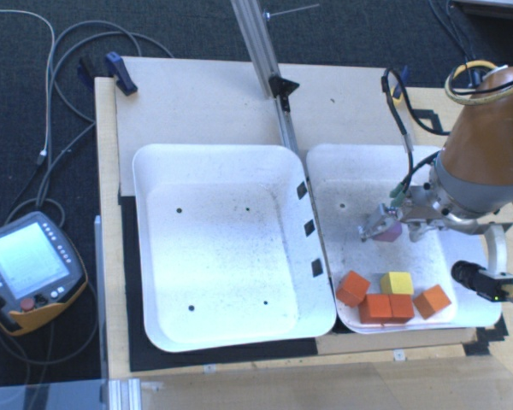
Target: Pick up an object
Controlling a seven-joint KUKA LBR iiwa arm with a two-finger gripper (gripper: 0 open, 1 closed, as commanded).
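My gripper (pixel 392 225) hangs low over the middle of the right bin (pixel 342 178), open. A small pink block (pixel 391 232) lies just under it, between the two fingers, partly hidden by them. Near the bin's front edge lie an orange block (pixel 353 288), a red block (pixel 387 307), a yellow block (pixel 398 283) and another orange block (pixel 433 301). They are in a loose cluster, below and apart from the gripper.
The left bin (pixel 154 178) stands beside the right one, with black clips (pixel 309 226) on the shared edge. A slanted metal pole (pixel 258 32) rises behind the bins. A teach pendant (pixel 27 267) lies off the bench at the left.
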